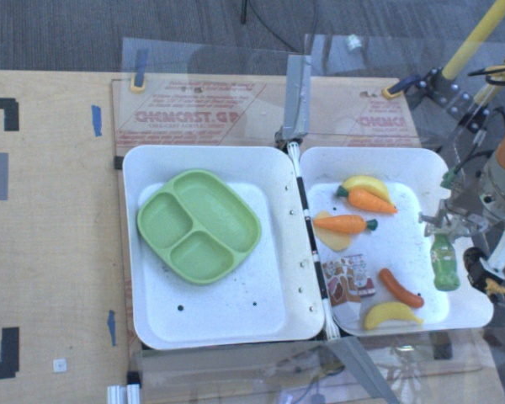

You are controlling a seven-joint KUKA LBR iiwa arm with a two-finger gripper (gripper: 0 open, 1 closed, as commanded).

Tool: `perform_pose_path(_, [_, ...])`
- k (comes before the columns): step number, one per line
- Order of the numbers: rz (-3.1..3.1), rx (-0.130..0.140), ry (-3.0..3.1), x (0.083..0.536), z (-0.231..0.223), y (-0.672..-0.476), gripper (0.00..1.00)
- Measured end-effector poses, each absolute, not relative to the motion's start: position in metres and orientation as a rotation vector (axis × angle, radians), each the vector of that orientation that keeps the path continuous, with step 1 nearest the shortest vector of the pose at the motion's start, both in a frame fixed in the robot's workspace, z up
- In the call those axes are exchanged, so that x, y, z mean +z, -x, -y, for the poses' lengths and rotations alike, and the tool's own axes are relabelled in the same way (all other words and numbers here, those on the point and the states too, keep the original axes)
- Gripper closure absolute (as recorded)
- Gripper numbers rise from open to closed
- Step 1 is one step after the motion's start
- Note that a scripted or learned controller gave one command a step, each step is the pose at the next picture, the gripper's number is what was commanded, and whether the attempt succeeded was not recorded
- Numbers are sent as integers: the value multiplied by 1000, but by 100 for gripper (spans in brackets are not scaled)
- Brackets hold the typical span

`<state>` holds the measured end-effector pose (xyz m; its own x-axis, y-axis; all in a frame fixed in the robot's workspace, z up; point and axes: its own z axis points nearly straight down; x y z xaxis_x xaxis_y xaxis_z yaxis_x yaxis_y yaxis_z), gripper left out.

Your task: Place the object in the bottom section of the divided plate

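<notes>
Nearest in the right bin [467, 310] lies a yellow banana [391, 315], with a red sausage [400, 288] just behind it and a printed packet [349, 279] to their left. At that bin's right edge a green bottle [444, 263] stands below the pincer [451, 225]; how wide the pincer stands cannot be told, nor whether it grips the bottle. Farther back lie two carrots [345, 223] [370, 200] and a second banana [368, 184]. Left, the green divided plate [199, 225] sits in the left bin [210, 318] on the surface [50, 251].

Plate [199, 225] unobstructed — right bin [408, 162] crowded
</notes>
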<state>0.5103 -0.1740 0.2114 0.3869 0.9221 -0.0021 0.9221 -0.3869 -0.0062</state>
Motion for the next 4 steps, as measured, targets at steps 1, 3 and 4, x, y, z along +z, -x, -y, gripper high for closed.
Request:
perform_pose_path(1, [1816, -6, 2564, 88, 130, -502, 100])
perform_pose_path(3, [2534, 4, 1854, 285, -32, -524, 100])
perform_pose_path(4, [2647, 4, 1685, 183, -26, -484, 100])
